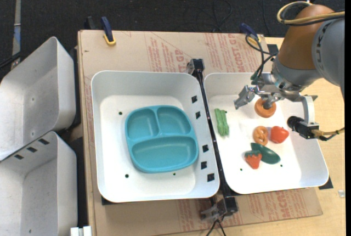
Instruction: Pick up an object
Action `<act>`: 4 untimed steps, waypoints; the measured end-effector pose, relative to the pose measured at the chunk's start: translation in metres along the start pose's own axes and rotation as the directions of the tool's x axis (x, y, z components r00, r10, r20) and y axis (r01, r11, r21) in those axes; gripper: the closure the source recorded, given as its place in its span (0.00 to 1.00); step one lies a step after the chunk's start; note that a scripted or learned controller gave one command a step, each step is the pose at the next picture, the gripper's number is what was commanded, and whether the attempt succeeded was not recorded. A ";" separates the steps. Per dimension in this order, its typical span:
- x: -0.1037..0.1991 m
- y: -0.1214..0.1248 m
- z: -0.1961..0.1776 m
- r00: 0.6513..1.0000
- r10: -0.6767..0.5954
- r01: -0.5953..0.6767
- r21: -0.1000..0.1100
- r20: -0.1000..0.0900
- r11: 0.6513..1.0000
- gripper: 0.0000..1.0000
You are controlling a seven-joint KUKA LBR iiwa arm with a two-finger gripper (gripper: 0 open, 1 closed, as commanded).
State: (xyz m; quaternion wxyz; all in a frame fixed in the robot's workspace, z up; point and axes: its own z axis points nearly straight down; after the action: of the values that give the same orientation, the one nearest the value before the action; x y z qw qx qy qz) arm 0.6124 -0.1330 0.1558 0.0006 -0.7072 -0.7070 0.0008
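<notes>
The right bin (307,166) holds several toy foods. A green pod (221,121) lies near its left wall. A round orange piece (264,110) sits toward the back. A small orange pepper (260,135) and a red pepper (279,134) lie side by side in the middle. Toward the front, a dark green piece (267,155) touches a small red piece (253,160). My gripper (255,101) hangs low over the back of this bin, open. One finger points down-left over bare floor and the other rests at the top of the round orange piece. Nothing is between them.
The left bin (109,86) holds a blue divided plate (162,138). A black divider (205,119) runs between the bins. Two more white bins (33,92) stand off the bench at the left. The arm's grey and orange wrist (307,37) looms over the right bin's back right corner.
</notes>
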 end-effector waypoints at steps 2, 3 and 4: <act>0.000 0.002 0.030 1.000 0.001 -0.001 -0.004 0.000 1.000 1.00; 0.008 -0.002 -0.020 1.000 -0.003 0.003 -0.007 0.000 1.000 1.00; 0.008 -0.001 -0.046 1.000 -0.003 0.003 -0.005 0.000 1.000 1.00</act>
State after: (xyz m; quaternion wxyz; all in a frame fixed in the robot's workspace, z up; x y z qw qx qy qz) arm 0.6110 -0.1245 0.2016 -0.0012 -0.7061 -0.7081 -0.0009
